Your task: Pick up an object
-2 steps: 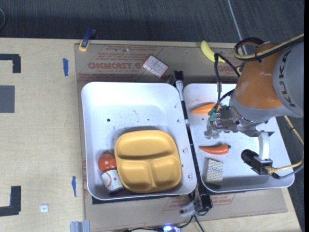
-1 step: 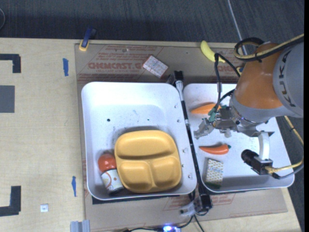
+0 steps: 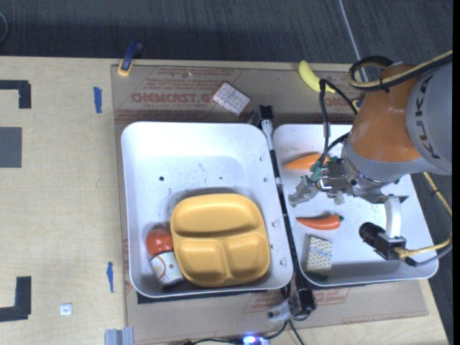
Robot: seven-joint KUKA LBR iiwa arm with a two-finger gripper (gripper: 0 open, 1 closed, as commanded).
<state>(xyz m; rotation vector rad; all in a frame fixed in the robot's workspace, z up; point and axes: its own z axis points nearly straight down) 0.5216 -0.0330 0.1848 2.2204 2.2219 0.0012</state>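
My gripper [image 3: 302, 192] hangs low over the left side of the right bin [image 3: 420, 268], its fingers spread apart with nothing between them. An orange carrot-like piece [image 3: 302, 162] lies just above it, near the bin's back. A red-orange chili [image 3: 320, 222] lies just below and to the right of the fingertips. A small speckled packet [image 3: 318, 253] sits at the bin's front left. In the left bin [image 3: 144, 149] a yellow divided tray [image 3: 218, 236] lies upside down, with a red-and-white ball-like toy [image 3: 162, 254] tucked at its left.
The divider between the two bins [image 3: 279, 200] runs close to the left of my gripper. A small patterned card [image 3: 231, 98] lies on the board behind the left bin. A yellow piece [image 3: 309, 75] lies behind the right bin.
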